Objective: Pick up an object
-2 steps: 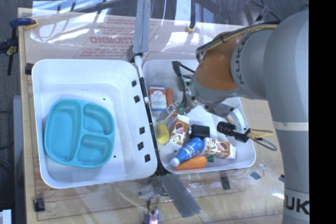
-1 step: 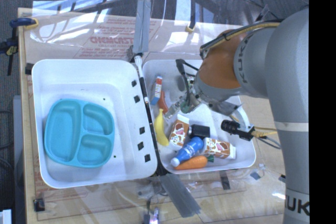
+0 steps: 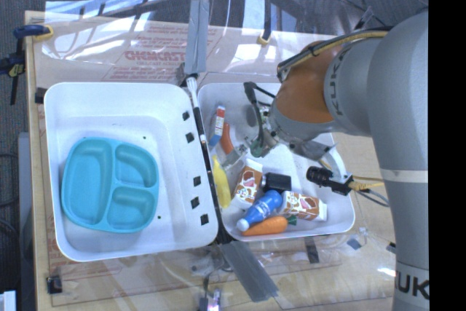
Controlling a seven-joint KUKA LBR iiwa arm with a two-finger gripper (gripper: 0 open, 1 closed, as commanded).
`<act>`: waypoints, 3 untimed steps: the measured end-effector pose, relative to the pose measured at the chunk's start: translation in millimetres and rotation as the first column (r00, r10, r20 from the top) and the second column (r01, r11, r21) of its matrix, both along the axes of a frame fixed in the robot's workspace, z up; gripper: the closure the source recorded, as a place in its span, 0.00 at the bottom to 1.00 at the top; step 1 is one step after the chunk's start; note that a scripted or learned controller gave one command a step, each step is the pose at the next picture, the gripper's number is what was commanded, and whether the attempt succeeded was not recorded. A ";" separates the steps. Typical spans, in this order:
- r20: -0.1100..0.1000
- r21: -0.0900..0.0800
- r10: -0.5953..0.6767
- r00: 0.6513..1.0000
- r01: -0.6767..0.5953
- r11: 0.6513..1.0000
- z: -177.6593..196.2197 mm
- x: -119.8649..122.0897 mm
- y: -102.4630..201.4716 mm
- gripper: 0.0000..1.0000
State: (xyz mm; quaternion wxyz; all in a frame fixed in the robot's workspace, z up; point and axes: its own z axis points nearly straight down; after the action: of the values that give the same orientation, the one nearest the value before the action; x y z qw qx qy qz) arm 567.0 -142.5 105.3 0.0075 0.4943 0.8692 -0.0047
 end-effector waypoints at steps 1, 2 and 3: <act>0.000 -0.001 0.004 1.000 -0.004 1.000 9.7 0.4 0.2 1.00; 0.000 -0.001 0.004 1.000 -0.004 1.000 9.7 0.4 0.3 0.00; -0.002 0.007 0.012 1.000 -0.012 1.000 -2.2 45.5 24.3 0.00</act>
State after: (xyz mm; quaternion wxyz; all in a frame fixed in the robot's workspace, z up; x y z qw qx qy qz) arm 612.5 -118.2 103.1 0.0050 0.4893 0.8721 -0.0020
